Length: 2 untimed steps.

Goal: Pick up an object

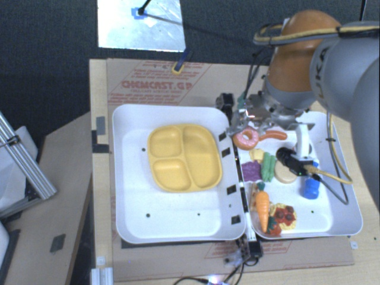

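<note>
1. Left bin [127, 177]: a shallow white tray on the left half of the table [71, 159]. It carries a yellow divided plate [183, 158] lying flat near its centre. The plate is rigid, probably light plastic, and broad; a two-finger hold would have to take its raised rim, so it is judged a poor first choice
2. Right bin [338, 212]: it touches the left bin along a shared inner edge and holds all the small items, grouped toward that edge
3. Arm [332, 58]: it reaches in from the right and hangs over the far inner corner of the right bin. The hand [252, 120] sits low at that corner, just beyond the doughnut; whether it is apart or together cannot be told, and nothing is seen clamped in it
4. Doughnut [246, 139]: pink-glazed toy ring, lying flat near the far inner corner, nearest to the hand and the likely target. Judged light, stiff and smooth, so it may slip; grip across one side of the ring, one finger through the hole
5. Carrot [262, 205]: orange toy near the near inner corner, lying lengthwise. Tapered and smooth; grip across the thick end
6. Green piece [269, 166] and purple piece [252, 171]: side by side at mid-bin, touching or nearly so. Crowding leaves little finger clearance
7. Blue block [311, 188]: small, stands apart toward the bin centre; flat sides should hold well
</note>
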### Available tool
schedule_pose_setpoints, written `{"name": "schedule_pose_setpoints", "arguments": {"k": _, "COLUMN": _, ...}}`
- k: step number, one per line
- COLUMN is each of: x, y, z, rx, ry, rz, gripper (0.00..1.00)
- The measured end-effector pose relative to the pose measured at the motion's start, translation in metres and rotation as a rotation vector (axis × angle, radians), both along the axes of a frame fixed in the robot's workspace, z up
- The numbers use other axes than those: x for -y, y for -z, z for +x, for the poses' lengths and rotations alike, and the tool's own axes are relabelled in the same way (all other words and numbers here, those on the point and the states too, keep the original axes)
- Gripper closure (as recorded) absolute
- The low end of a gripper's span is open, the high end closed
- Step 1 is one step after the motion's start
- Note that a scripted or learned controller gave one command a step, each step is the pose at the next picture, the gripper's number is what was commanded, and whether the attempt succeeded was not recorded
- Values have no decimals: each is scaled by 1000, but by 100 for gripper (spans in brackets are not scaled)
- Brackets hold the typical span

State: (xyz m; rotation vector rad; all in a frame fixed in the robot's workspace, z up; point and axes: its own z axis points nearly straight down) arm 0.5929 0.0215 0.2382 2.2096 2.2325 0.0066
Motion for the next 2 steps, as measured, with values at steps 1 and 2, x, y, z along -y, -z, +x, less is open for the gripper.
{"name": "schedule_pose_setpoints", "arguments": {"k": 1, "x": -46, "y": 22, "z": 20, "rx": -2, "ry": 2, "rz": -1, "gripper": 100}}
{"name": "schedule_pose_setpoints", "arguments": {"k": 2, "x": -57, "y": 13, "z": 30, "rx": 0, "ry": 4, "rz": -2, "gripper": 100}}
